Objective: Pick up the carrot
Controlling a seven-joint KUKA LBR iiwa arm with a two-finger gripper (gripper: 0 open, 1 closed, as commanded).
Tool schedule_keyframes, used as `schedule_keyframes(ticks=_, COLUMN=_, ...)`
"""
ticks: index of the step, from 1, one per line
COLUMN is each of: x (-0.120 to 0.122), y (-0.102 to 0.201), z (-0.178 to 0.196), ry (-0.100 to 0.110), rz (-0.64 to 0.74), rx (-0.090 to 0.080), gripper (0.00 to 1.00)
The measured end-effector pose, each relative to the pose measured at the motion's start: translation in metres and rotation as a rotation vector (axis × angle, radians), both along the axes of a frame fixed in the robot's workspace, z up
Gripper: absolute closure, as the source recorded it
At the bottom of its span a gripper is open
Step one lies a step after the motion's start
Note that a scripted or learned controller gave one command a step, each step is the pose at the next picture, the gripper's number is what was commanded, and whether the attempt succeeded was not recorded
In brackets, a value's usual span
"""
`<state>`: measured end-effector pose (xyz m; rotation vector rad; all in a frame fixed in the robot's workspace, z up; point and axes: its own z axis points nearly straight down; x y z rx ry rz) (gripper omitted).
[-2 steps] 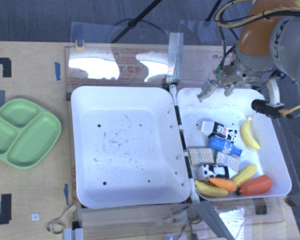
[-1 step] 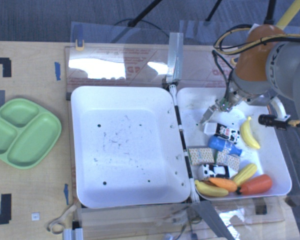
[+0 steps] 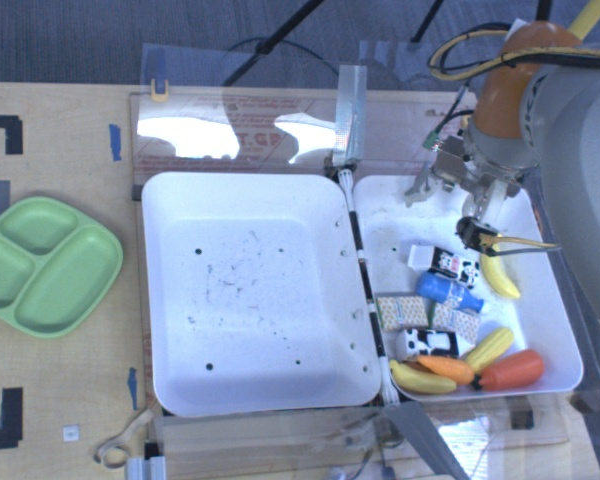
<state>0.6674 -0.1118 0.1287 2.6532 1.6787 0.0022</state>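
**A:** Where is the carrot?

**B:** At the front of the right bin, lying flat. It seems to rest against a banana on its near side. A black-and-white toy touches it from behind, and a red piece sits just beside its right end.

**A:** And the gripper?

**B:** It hangs over the back of that bin, well apart from the carrot. I cannot tell from this angle whether it is spread or pressed together.

**A:** So what could go wrong?

**B:** Crowding, mostly. The carrot is hemmed in on three sides, so a descent slightly off line would likely land on the banana or the toy. Then it takes the wrong thing or pinches two at once.

**A:** Anything else?

**B:** The red piece is close in colour and larger, so I'd guess it could draw the grasp instead. The carrot also looks smooth and tapered. Propped on the banana, it may roll or squirt out under a squeeze. The front wall is near too, so a low approach might strike it.
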Motion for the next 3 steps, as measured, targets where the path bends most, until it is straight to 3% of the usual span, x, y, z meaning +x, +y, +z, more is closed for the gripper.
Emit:
schedule_keyframes(ticks=2, x=0.000, y=0.000, z=0.000, ry=0.001, rz=0.000, rx=0.000, gripper=0.00)
schedule_keyframes(ticks=3, x=-0.003, y=-0.069, z=-0.044, ry=0.019, rz=-0.040, rx=0.008, gripper=0.00)
